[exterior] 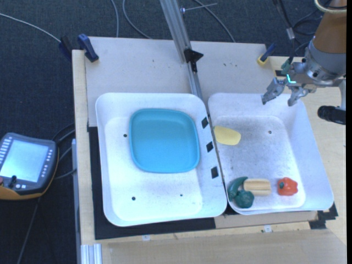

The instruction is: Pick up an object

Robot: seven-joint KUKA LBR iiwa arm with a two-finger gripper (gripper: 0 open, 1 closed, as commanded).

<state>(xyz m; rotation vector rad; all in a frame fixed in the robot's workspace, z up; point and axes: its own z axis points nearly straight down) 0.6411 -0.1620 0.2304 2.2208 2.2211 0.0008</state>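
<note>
— Well, is the hand [284, 95] holding anything?
— No, fingers spread, nothing between them, over the right bin's [308, 142] far rim. Yellow piece [227, 135] lies left; open floor between.

The arm [333, 34] was orange above a grey wrist; its tool [284, 94] had two grey fingers and, seemingly, a small teal light.

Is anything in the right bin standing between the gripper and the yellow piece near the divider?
Nothing visible does. The gripper hangs over the right bin's far rim, and the bin floor between it and the yellow piece is bare. The green item, tan block and red item lie along the near edge, off that path.
</note>
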